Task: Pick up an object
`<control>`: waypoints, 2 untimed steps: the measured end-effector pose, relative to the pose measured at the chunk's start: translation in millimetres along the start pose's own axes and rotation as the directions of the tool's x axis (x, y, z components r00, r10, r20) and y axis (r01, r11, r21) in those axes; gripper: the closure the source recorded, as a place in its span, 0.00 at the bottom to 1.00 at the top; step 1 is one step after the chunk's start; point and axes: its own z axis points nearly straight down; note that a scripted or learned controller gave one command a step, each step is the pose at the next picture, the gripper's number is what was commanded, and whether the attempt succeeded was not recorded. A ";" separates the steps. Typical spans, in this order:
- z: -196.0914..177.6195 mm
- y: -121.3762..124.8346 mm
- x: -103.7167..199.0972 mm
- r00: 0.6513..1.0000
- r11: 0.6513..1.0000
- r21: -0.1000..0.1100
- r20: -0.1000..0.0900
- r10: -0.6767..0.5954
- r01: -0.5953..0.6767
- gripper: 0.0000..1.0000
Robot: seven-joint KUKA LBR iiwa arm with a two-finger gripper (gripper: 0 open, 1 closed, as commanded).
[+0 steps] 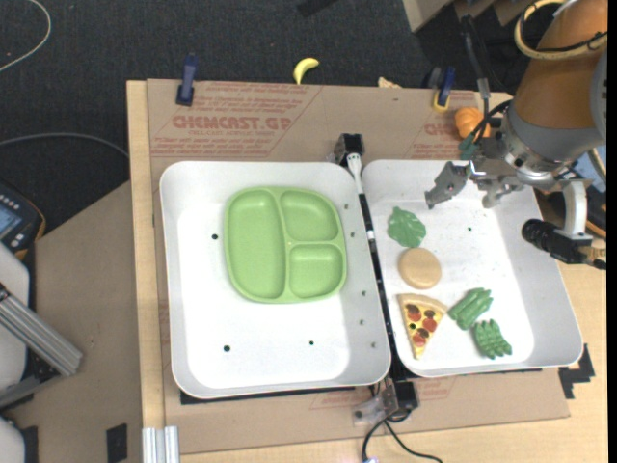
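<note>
Nothing lifted yet: every candidate object lying on the floor of the right bin, so the whole pick remains to be done, judging by how things sit now. Taking the round tan cookie as landmark: a leafy green piece just above it and close by, a toy pizza slice just below it, a green bean-like piece to its lower right, and a darker green cluster further down and right from there, near the bin's bottom edge. Well to the left of the cookie, across the seam between the bins, a green divided plate resting in the left bin, with no loose objects on it. The hand poised up and to the right of the cookie, over the upper part of the right bin, fingers spread apart with a visible gap and nothing between them; no contact with any object apparent, though height above the bin floor hard to judge from this slanted view. Nearest item to the hand: the leafy green piece, down and left of the fingertips, clearly apart from them. Left to do, by this reading: settle over one item, descend, close, and raise it clear of the bin on the table.
</note>
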 end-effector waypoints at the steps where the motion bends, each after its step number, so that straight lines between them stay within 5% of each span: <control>1: 106.3 -22.6 -22.3 1.000 1.000 0.013 -0.002 0.004 -0.004 0.00; 2: 119.0 -92.9 -4.1 1.000 1.000 0.010 -0.003 0.002 -0.002 0.00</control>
